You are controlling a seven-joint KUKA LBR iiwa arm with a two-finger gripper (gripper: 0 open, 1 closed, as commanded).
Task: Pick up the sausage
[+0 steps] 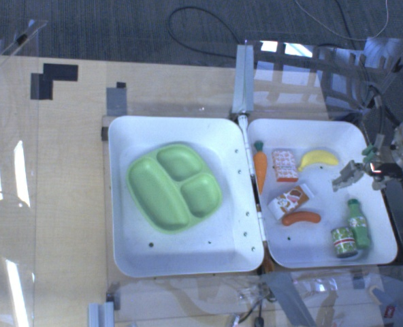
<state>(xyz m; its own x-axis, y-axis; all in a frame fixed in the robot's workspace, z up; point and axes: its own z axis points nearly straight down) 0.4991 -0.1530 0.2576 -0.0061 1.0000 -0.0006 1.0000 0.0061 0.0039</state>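
Two white bins on the surface [58, 182], pincer over the right one.

We saw the left bin [140, 254] holding a green plate [174, 186]; in the right bin [375, 251] lay a carrot [260, 169], banana [318, 158], bottle [357, 223], can [344, 242] and the sausage [300, 218], just below a small carton [288, 201]. The pincer [355, 176] hung right of it, well apart; whether its fingers were apart we could not tell.

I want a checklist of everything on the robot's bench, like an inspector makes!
Surface: wooden bench bearing two white bins, left bin and right bin.
Job's things: sausage lying in the right bin, untouched.
Clutter: carrot, banana, two snack boxes, green bottle, can; green divided plate in the left bin.
Grippers: gripper above the right bin's right side, holding nothing.
Cables: black cables on the floor.
Surroundings: grey carpet.
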